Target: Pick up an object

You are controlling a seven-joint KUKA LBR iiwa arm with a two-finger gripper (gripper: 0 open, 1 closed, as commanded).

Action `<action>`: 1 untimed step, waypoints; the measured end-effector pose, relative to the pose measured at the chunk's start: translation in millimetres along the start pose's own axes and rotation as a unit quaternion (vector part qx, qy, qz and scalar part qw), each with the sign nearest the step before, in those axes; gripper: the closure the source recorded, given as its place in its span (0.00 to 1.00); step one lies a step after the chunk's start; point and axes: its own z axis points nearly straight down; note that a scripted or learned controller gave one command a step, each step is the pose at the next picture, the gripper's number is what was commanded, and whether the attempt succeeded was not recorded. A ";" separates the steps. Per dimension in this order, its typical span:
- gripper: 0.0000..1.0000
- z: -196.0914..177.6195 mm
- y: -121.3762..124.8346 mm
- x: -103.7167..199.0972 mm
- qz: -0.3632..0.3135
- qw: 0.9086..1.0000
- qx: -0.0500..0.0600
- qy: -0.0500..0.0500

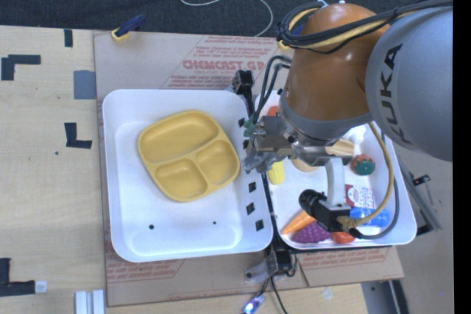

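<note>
The arm [353,77] hung over the right bin [401,228], covering much of it. The left bin [121,180] held a yellow divided plate [190,154] near its middle. Small toys, incl. a purple piece [312,233] and a blue one [374,218], lay crowded at the right bin's near edge. Gripper [274,158] sat approx. at the bins' shared rim, just above a yellow item [276,173], possibly a toy.

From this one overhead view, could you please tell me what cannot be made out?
- Gripper: finger state hidden beneath the grey and orange arm.
- Right white bin: its upper half is covered by the arm.
- Small colourful toys: too small and crowded to identify.
</note>
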 end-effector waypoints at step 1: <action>1.00 -121.5 1.3 -80.8 0.001 1.000 -0.011 0.001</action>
